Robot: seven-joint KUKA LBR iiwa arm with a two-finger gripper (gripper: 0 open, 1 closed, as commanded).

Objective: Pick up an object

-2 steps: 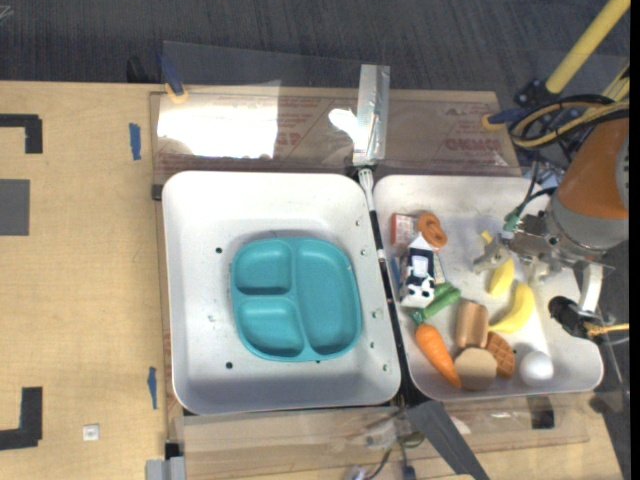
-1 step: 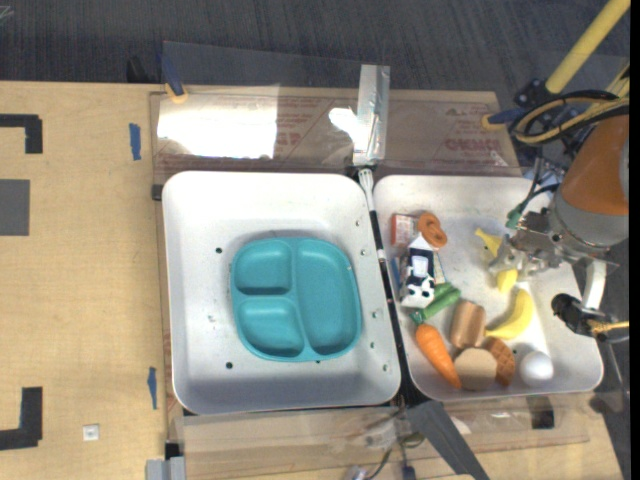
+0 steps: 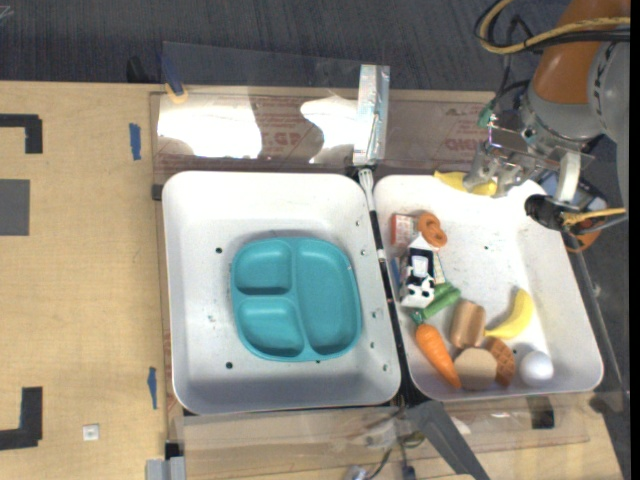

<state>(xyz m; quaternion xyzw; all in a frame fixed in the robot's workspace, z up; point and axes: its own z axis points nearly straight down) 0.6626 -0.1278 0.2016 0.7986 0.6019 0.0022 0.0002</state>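
The right bin (image 3: 560, 268) holds several toy foods. Among them are an orange ring (image 3: 432, 230), a red and white can (image 3: 402, 230), a black and white carton (image 3: 420, 274), a green piece (image 3: 438, 301), a carrot (image 3: 436, 353), a brown cylinder (image 3: 466, 323), a banana (image 3: 514, 315), a bread piece (image 3: 477, 366) and a white egg (image 3: 537, 367). A yellow object (image 3: 455, 180) lies at the bin's far edge. My gripper (image 3: 503, 176) hangs over that far edge, just right of the yellow object, with nothing seen held in it.
The left bin (image 3: 190, 268) carries a teal divided plate (image 3: 297, 298). A clear plastic wall (image 3: 260, 118) and a metal post (image 3: 372, 108) stand behind the bins. Cables (image 3: 520, 18) loop above the arm, and a black fitting (image 3: 545, 210) juts out near the right bin's far right rim.
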